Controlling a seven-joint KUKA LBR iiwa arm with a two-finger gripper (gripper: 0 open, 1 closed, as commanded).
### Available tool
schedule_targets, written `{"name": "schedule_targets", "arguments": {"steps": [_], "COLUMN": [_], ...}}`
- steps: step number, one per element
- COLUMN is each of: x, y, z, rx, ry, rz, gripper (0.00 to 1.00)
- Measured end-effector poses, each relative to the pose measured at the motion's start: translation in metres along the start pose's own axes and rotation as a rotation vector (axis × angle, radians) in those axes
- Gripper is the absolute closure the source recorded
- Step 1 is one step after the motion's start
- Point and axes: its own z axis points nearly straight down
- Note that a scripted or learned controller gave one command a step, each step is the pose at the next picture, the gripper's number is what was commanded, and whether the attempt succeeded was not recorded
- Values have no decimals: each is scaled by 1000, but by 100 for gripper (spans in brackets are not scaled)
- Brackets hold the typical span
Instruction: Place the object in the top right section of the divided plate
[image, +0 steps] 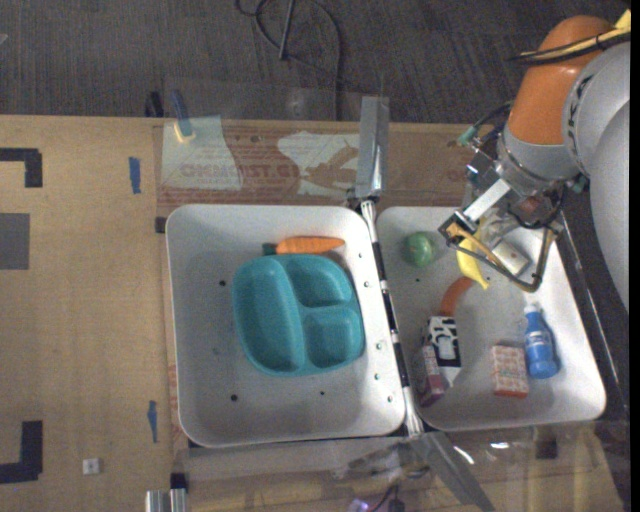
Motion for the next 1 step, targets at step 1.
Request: {"name": "schedule_targets", "arguments": {"steps": [1], "x": [23], "y": [-63], "z": [22], "rx": [2], "ry": [0], "rz": [-77], "gripper": [100]}}
